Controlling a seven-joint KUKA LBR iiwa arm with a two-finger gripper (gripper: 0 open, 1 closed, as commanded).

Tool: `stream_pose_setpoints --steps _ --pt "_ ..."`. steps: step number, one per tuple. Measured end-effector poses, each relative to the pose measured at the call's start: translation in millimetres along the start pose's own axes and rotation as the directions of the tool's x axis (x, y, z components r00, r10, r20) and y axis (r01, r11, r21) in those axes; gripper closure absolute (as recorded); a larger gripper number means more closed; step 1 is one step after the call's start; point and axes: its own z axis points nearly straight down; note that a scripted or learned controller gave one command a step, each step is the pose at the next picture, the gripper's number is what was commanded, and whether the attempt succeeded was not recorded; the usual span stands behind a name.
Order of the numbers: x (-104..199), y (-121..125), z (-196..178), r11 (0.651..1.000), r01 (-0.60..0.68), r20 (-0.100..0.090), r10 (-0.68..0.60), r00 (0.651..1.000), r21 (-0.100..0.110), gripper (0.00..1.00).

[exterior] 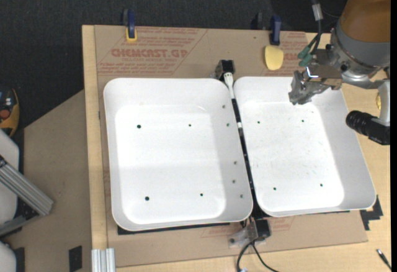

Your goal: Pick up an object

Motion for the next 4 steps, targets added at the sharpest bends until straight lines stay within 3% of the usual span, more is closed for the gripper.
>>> stream_pose_setpoints --steps 1,2,3,4 --pt "67.1 59.2 73.1 1.000 0.005 -0.001 -0.005 1.000 0.004 1.00" --pt "178.2 16.4 37.4 1.000 0.012 -0.004 -0.012 1.000 -0.003 1.00" --pt "164.5 -12.4 23.8 1.000 -0.002 0.001 0.002 1.000 0.001 1.00" --pt "185.1 -17.2 -15.1 1.000 0.001 -0.001 -0.001 1.000 -0.006 1.00"
